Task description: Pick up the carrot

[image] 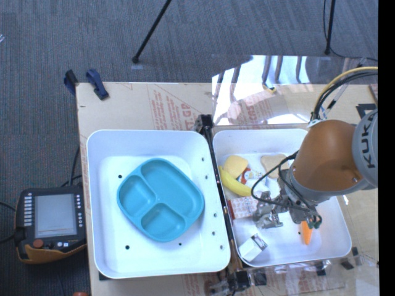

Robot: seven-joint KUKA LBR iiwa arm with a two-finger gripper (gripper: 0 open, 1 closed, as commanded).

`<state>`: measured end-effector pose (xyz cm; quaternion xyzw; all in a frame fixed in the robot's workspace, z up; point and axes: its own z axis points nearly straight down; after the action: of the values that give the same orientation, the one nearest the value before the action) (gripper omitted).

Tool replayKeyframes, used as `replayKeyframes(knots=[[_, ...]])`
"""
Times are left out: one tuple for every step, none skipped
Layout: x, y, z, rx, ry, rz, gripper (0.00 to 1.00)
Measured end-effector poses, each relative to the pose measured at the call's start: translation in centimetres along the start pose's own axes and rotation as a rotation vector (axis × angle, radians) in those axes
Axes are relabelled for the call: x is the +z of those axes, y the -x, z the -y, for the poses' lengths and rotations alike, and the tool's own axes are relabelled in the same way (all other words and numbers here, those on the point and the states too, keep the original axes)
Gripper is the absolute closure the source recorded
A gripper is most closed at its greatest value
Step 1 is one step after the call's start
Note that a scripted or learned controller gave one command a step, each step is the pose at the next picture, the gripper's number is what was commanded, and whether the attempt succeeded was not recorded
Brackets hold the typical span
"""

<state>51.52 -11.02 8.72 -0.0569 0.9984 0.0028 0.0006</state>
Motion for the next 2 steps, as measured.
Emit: replayKeyframes(knots=[[-0.02,-4.16,4.71,-0.172,-0.003,-0.003,1.0],[-0.98,-4.0,4.53,-0.174,-0.001,-0.002,1.0]])
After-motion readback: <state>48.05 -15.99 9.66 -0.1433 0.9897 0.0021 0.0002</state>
